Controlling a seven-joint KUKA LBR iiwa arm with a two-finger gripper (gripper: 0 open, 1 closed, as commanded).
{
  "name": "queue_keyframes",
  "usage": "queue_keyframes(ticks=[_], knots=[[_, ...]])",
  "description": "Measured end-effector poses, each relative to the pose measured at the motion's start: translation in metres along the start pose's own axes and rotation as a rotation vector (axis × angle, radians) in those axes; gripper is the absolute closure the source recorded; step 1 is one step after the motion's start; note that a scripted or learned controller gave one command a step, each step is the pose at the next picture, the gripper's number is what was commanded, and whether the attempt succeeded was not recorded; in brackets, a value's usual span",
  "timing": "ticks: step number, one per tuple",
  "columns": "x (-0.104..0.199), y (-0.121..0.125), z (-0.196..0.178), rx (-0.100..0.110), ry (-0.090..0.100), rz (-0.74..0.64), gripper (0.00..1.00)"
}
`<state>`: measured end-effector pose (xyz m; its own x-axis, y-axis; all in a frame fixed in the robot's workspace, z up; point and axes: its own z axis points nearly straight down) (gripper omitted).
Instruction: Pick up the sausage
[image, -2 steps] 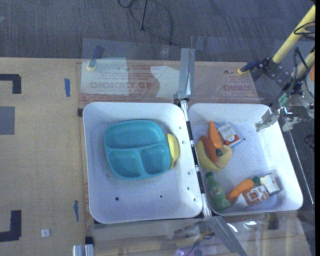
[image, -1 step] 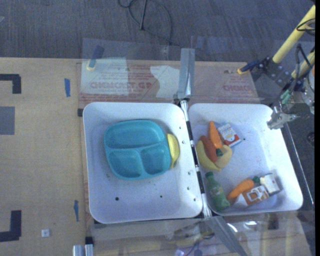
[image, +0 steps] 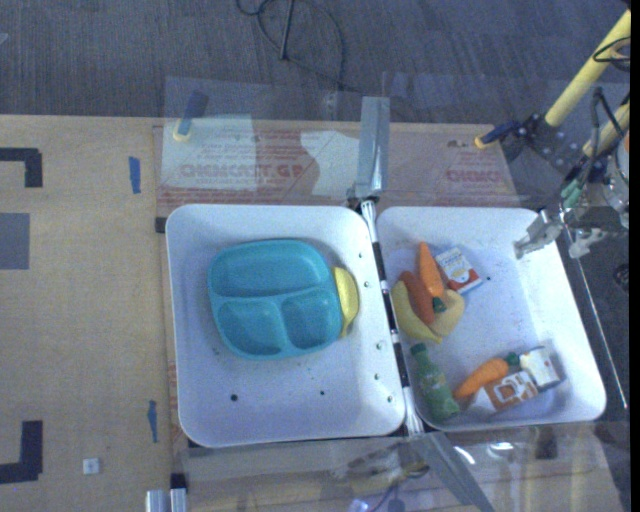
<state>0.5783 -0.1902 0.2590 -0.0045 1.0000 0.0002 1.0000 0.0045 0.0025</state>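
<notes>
hand (image: 540, 232) hovers over right bin's (image: 580, 330) upper edge.

Two white bins, left bin (image: 200, 400) and right bin (image: 575, 340), sitting on a light tan wooden bench (image: 80, 330) with black corner marks and bits of blue tape. Teal divided tray (image: 272, 310) in the left one, pale yellow plate (image: 347, 297) peeking out beside it. Over on the right — yellow banana (image: 425, 312) under a reddish-orange sausage (image: 416, 297) and an orange carrot (image: 429, 270), plus a small white carton (image: 458, 268) with an orange-red print and blue edge. Lower down — green bottle (image: 435, 383), second orange carrot (image: 482, 377), white-and-orange juice box (image: 525, 380). Silver-grey gripper (image: 545, 232) at the right rim, yellow pole (image: 585, 75) up top, dark grey floor.
</notes>
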Motion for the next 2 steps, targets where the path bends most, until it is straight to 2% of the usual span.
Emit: queue_keyframes(ticks=[1,2], knots=[[0.033,-0.033,0.15,0.003,0.0,0.272,0.0],[0.053,-0.03,0.17,-0.005,-0.002,0.672,0.0]])
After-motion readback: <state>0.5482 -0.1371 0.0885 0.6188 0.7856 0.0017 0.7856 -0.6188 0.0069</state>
